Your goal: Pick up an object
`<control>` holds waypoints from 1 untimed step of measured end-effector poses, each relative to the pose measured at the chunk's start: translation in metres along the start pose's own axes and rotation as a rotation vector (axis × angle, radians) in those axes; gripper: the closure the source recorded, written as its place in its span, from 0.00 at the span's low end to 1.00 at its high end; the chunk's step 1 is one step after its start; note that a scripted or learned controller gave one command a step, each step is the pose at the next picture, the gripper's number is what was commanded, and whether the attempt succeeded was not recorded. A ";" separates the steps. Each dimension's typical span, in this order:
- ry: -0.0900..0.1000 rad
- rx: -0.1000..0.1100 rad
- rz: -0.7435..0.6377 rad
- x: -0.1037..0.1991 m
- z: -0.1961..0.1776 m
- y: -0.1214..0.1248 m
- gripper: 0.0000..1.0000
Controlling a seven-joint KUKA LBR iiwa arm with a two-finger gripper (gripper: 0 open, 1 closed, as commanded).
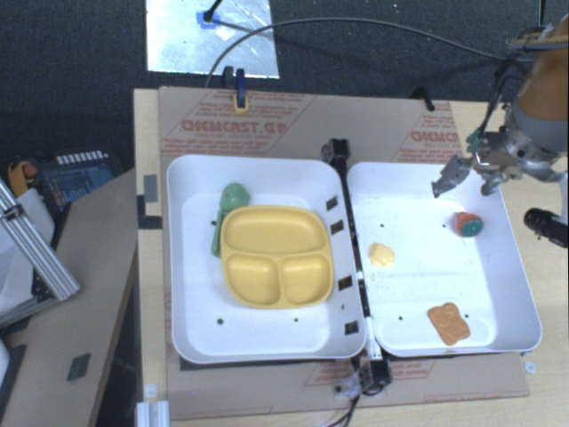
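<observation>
The right bin [418, 345] holds three small things: a red and teal ball-like toy [468, 224] near its right wall, a pale yellow lump [381, 255] toward its left side, and an orange-brown piece [448, 322] near the front. My gripper [468, 177] hangs over the bin's back right part, just above and behind the red and teal toy. Its two fingers [445, 179] are spread apart with nothing between them.
The left bin [191, 238] carries a yellow divided tray [274, 254] with a green object [229, 205] tucked behind its left corner. A black divider with clips [347, 238] runs between the bins. The arm's orange-banded wrist [542, 96] rises at the right edge.
</observation>
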State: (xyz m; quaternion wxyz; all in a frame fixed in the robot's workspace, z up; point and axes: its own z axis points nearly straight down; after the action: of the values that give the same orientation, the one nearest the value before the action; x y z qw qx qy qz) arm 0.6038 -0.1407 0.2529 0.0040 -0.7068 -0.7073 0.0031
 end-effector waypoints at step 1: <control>-0.002 -0.012 -0.002 0.000 -0.007 0.002 0.00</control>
State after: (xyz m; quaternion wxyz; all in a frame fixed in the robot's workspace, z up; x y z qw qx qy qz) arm 0.6059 -0.1403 0.2599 -0.0008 -0.7060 -0.7082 -0.0005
